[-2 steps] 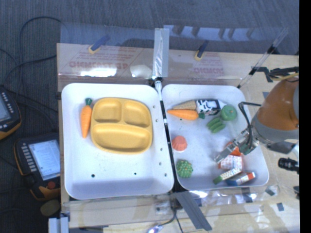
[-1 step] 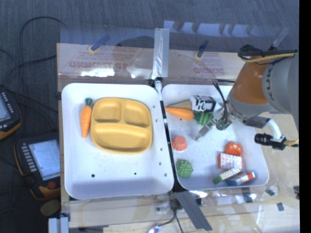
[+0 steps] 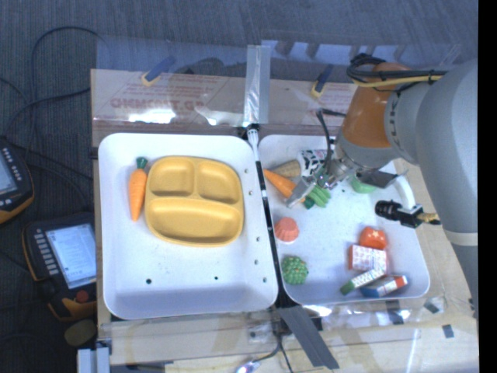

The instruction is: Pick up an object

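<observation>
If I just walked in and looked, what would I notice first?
Probably the big yellow tray with three compartments, in the middle of the left bin, with a toy carrot lying beside it. Next, the grey and orange robot arm reaching from the right, its gripper down among the little toys in the right bin.

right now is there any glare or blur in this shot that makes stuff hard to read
Camera view: glare streaks the clear sheet behind the bins, washing out its red print; the gripper is slightly soft, so its fingers are hard to read against the small items there; the yellow tray and the carrot beside it are evenly lit and sharp, with only faint shadows.
</observation>
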You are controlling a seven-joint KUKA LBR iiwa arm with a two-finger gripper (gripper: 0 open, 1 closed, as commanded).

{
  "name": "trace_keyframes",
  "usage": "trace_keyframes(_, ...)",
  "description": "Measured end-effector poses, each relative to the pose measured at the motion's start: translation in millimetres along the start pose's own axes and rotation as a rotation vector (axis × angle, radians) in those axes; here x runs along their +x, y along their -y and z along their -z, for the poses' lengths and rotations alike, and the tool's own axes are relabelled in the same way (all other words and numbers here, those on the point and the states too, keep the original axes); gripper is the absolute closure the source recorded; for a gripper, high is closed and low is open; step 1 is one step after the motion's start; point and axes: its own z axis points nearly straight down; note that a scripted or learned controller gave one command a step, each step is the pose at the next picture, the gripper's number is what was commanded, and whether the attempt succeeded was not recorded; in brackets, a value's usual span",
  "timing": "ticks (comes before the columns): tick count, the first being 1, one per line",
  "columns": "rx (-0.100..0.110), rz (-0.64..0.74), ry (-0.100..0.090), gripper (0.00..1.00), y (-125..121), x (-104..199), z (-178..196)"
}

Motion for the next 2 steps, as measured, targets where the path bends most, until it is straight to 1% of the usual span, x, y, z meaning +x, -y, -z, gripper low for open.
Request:
trace_keyframes(1, -0.003, 0.003, 0.006, 1.0, -2, -1, 12)
trace_keyframes(2, 0.018, -0.138, -0.008, 1.0, -59, 22, 113)
